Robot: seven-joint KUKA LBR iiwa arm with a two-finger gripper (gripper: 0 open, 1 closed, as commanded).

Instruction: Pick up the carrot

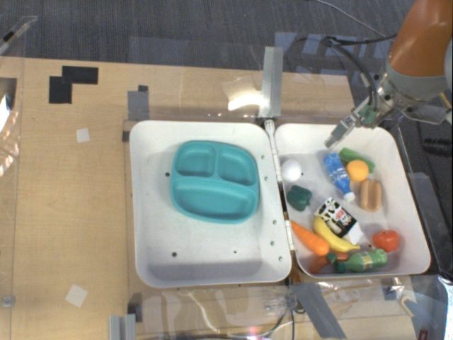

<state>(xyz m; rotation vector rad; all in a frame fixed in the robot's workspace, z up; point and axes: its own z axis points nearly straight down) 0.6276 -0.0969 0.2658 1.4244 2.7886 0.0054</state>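
End effector (334,139) poised over the upper part of the right bin (400,163), carrot (310,238) lying low in that bin.

The carrot rests at the bin's lower left, against the divider, just beside a banana (334,238) and a black-and-white carton (335,217). Whether the end effector is open or closed cannot be told; nothing visible sits in it. It hangs above a blue bottle (337,173), well apart from the carrot. A teal divided plate (214,181) lies in the left bin (152,211) on the bench (64,211).
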